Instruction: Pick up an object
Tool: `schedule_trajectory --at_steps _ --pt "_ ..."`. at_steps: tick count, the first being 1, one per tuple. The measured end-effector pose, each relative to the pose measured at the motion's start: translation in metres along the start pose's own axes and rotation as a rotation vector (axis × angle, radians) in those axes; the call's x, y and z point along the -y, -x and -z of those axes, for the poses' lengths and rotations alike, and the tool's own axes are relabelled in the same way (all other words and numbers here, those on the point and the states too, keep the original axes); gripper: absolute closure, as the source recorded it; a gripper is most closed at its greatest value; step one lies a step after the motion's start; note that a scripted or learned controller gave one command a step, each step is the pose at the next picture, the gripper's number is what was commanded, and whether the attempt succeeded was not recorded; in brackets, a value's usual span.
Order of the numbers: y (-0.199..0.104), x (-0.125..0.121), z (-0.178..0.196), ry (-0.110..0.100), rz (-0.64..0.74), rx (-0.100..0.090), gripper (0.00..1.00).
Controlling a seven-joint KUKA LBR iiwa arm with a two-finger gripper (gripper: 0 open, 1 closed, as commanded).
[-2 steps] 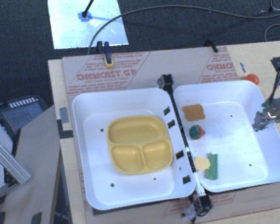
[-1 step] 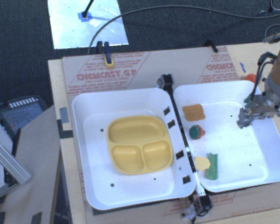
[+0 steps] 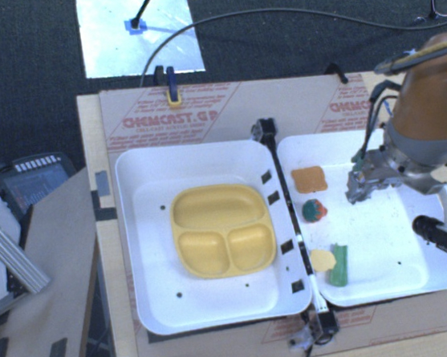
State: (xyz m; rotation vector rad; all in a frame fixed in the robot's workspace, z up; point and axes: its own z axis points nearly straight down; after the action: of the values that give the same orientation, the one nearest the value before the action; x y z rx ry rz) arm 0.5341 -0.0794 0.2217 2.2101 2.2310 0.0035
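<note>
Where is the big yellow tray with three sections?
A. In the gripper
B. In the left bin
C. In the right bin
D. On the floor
B. The yellow tray lies flat in the left bin, while the gripper hangs over the right bin beside the small toys.

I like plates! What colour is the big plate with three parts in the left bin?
Yellow. The plate shows in the camera view.

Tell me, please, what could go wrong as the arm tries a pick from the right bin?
The gripper sits beside the small round ball, which could roll away if nudged. The green block touches the yellow piece, so a grasp there might catch both. The orange piece lies flat, giving little to grip.
</note>
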Motion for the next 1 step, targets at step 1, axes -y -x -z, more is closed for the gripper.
schedule_trajectory --at_steps 1 --pt "-0.0569 0.0037 0.001 -0.002 0.001 -0.001 1.0"
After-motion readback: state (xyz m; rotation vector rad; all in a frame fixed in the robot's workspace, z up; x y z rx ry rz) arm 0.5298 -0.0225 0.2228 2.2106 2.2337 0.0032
